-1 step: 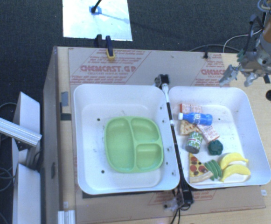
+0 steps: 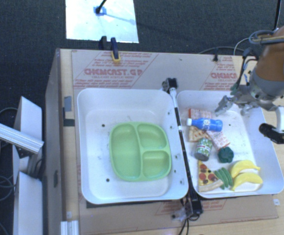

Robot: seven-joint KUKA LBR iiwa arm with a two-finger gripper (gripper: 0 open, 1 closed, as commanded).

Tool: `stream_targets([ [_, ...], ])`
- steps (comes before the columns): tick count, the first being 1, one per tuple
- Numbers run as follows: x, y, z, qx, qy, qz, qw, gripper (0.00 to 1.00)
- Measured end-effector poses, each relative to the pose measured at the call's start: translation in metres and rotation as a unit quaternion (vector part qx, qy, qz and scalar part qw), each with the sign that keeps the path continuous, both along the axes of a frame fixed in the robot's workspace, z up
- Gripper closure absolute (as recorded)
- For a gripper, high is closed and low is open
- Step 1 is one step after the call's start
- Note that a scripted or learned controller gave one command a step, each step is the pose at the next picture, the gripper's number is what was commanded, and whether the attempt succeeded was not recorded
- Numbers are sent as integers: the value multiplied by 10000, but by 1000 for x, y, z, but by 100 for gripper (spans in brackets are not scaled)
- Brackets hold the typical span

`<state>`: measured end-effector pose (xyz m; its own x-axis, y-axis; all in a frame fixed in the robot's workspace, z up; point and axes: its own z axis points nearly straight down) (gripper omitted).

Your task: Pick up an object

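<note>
Camera view: arm (image 2: 273,58) reaches in from right, gripper (image 2: 233,105) over right bin's (image 2: 273,173) far end, fingers spread, holding nothing. Bottle (image 2: 206,124) just below-left of it.

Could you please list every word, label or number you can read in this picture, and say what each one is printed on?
"CHEMCAST GP": red print on the brown board under the bins, at its far left.
The same red print at the board's far right, partly hidden by the arm: unreadable.
Labels on the blue bottle, the can and the small packets: too small to read.
</note>
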<state>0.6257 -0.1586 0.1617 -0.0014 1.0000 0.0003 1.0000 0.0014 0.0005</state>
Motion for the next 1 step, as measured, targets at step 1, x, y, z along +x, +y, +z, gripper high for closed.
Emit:
stream_targets([
  [1,-59,-1,-40,-2,1,-2,10000,0],
])
